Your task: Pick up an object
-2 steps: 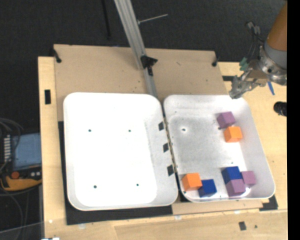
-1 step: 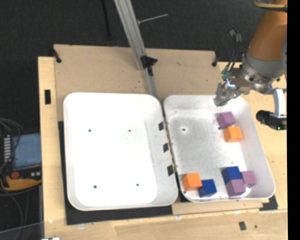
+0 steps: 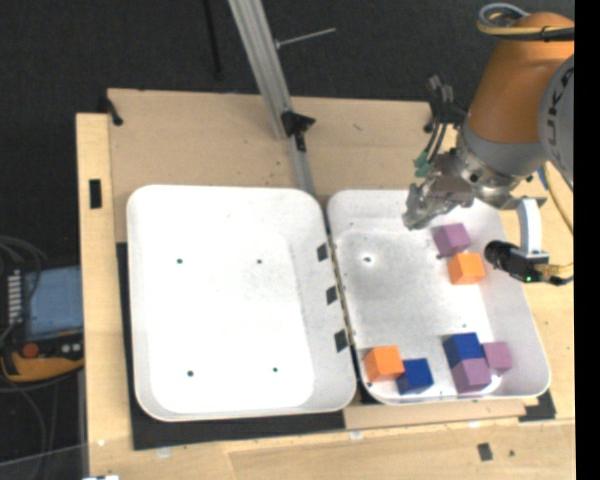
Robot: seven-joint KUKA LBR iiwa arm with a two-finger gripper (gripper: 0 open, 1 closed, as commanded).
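Note:
My gripper (image 3: pixel 417 215) hangs over the far part of the right bin (image 3: pixel 400 288), with nothing visible between its fingers. Just right of it lie a purple block (image 3: pixel 451 238) and, nearer the front, an orange block (image 3: pixel 467 268). Along the front edge of the same bin sit an orange block (image 3: pixel 384 362), a blue block (image 3: pixel 415 376), a second blue block (image 3: pixel 463 349), a purple block (image 3: pixel 471 374) and a small purple block (image 3: pixel 498 356).
The left bin (image 3: pixel 230 298) lies beside the right one, with a row of black clips (image 3: pixel 332 293) between them. A slanted metal pole (image 3: pixel 265 63) rises behind the bins. Cables and a pendant (image 3: pixel 40 318) lie off the bench at left.

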